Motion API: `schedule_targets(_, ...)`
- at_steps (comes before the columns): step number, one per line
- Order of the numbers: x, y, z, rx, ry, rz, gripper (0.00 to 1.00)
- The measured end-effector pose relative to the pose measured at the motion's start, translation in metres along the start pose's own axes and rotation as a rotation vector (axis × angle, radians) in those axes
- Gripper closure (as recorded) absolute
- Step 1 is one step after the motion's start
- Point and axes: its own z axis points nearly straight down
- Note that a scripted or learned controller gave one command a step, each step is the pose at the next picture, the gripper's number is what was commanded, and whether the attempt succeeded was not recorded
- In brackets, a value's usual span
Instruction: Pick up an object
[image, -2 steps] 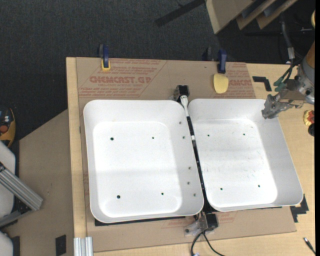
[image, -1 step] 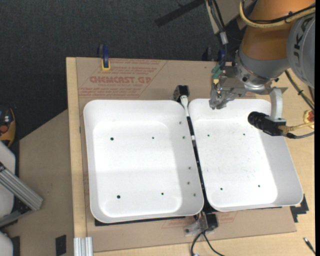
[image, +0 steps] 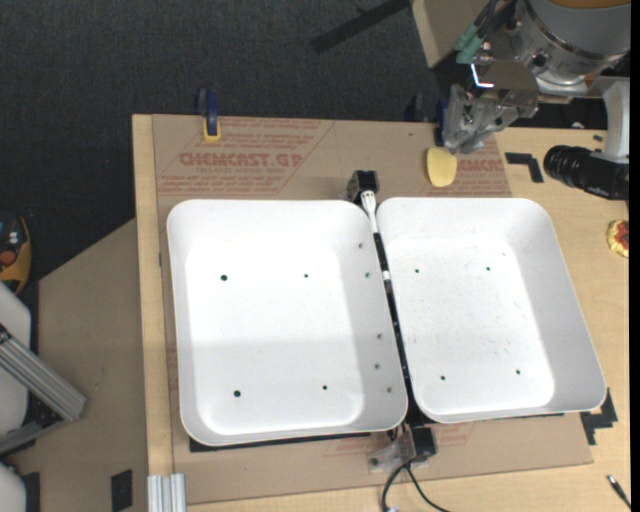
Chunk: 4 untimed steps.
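Observation:
A small pale yellow object (image: 441, 166) sits just beyond the far edge of the right bin (image: 560, 300), over the cardboard board. My gripper (image: 458, 140) hangs at the top right, its fingertips pointing down right above the yellow object. I cannot tell whether the tips touch it or whether it lies on the board. The left bin (image: 200, 330) stands beside the right one, and both show bare white floors with small dark dots.
A black clamp (image: 362, 185) sits at the far end of the seam between the bins, and another (image: 412, 444) at the near end. A blue and yellow clamp (image: 209, 115) grips the board's far left edge. A small orange-red thing (image: 621, 236) lies at the right edge.

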Motion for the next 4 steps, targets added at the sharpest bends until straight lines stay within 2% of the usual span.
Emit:
schedule_targets(1, 0.079, 0.011, 0.113, 0.034, -0.002, -0.002, 1.0)
schedule_targets(2, -0.01, -0.013, 0.123, 0.026, -0.005, 0.015, 1.0)
schedule_targets(3, -0.019, -0.041, 0.096, 0.019, -0.003, 0.008, 1.0)
schedule_targets(4, 0.045, -0.009, 0.189, 0.03, -0.002, 0.0, 1.0)
